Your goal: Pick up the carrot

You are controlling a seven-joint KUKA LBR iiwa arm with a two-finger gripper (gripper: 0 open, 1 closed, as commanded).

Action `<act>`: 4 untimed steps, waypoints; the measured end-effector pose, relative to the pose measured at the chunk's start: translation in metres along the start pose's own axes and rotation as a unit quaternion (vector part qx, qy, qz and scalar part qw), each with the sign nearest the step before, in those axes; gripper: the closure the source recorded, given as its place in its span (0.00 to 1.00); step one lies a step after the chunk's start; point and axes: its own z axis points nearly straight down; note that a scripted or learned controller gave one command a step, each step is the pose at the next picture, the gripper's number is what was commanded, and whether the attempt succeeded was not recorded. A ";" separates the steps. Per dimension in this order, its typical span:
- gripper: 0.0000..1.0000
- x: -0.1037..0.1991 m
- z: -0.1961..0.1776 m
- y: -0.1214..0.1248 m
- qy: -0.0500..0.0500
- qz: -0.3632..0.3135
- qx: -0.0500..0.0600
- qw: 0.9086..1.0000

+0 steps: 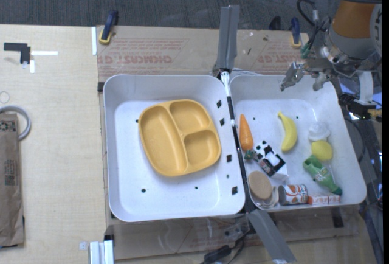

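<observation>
The orange carrot (245, 132) lies in the right bin (349, 153), close against its left wall, with its tip pointing to the far side. My gripper (305, 79) hangs over the far edge of the same bin, well behind and to the right of the carrot. Its fingers (291, 78) are spread apart and hold nothing.
Sharing the right bin are a banana (288, 131), a lemon (321, 150), a green item (322, 174), a black-and-white tagged block (268, 158), a round tan lid (261, 187) and a small can (295, 194). A yellow divided plate (179, 136) sits in the left bin (121, 153).
</observation>
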 end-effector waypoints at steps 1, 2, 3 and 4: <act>0.00 0.021 0.059 -0.063 0.000 -0.062 0.000 0.998; 0.00 0.123 0.016 -0.115 0.000 -0.064 0.000 0.998; 0.00 0.123 0.016 -0.115 0.000 -0.063 0.001 0.998; 0.00 0.153 0.017 -0.105 0.000 -0.045 0.001 0.999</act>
